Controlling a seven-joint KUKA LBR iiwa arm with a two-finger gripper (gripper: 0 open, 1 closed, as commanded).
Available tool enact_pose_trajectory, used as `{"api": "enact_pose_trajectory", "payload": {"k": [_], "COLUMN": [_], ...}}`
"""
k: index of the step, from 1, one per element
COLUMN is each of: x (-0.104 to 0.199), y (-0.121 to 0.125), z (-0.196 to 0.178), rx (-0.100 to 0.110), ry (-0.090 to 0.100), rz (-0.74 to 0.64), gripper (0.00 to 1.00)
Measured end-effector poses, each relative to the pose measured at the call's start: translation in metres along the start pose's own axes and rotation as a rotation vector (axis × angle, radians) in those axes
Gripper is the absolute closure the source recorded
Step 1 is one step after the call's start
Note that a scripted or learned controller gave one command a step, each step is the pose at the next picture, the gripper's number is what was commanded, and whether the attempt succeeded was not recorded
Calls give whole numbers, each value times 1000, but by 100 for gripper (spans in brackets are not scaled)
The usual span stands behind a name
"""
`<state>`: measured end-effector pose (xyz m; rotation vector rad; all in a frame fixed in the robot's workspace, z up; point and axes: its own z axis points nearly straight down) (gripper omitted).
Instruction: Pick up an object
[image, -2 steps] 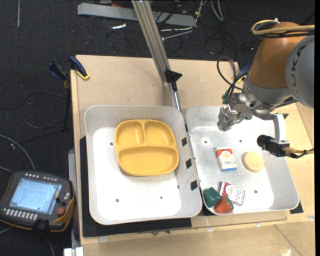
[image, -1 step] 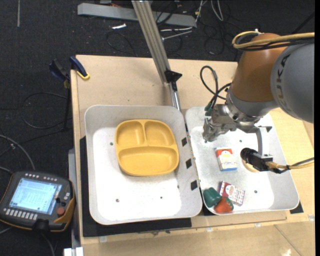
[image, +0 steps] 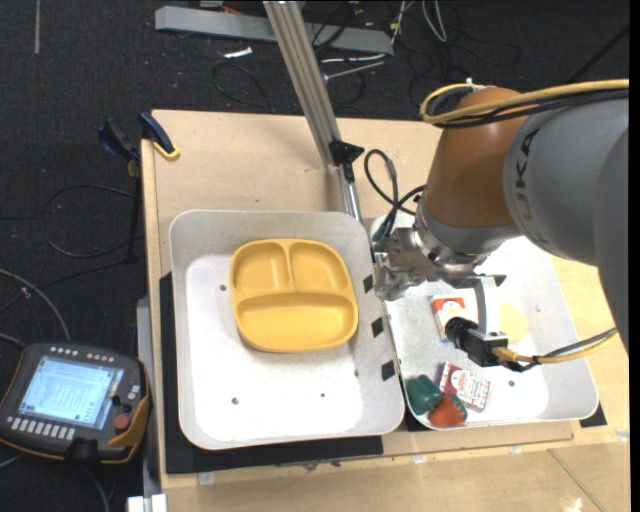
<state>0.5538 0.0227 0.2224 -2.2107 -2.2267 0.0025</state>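
**Pincer low over the right bin, nothing lifted yet**

The pincer (image: 398, 268) sits at the left edge of the right bin (image: 560, 300), close to the divide between the two bins, with the grey arm (image: 560, 170) and its orange band arching in above it. We cannot tell whether it is released or clenched; the wrist hides that part, and we see no object between its tips.

As we judge it, the task is barely begun. Every candidate lies in place. Just to the right of the pincer and a little toward us is a small red-and-white carton (image: 449, 309). Farther toward us, near the bin's front rim, lie a green piece (image: 421, 388), a red piece (image: 449, 409) touching it, and a printed packet (image: 470, 388) beside them. To the left of the pincer, in the left bin (image: 200, 330), rests a yellow divided plate (image: 294, 295), flat and untouched.

What remains, we think, is all of it: settle on one object, close on it and raise it clear of the bench (image: 240, 160).
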Motion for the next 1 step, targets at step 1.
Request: {"api": "enact_pose_trajectory", "payload": {"k": [1], "x": [60], "y": [-17], "z": [-4], "rx": [-1], "ry": [1], "rz": [-2], "gripper": [100]}}
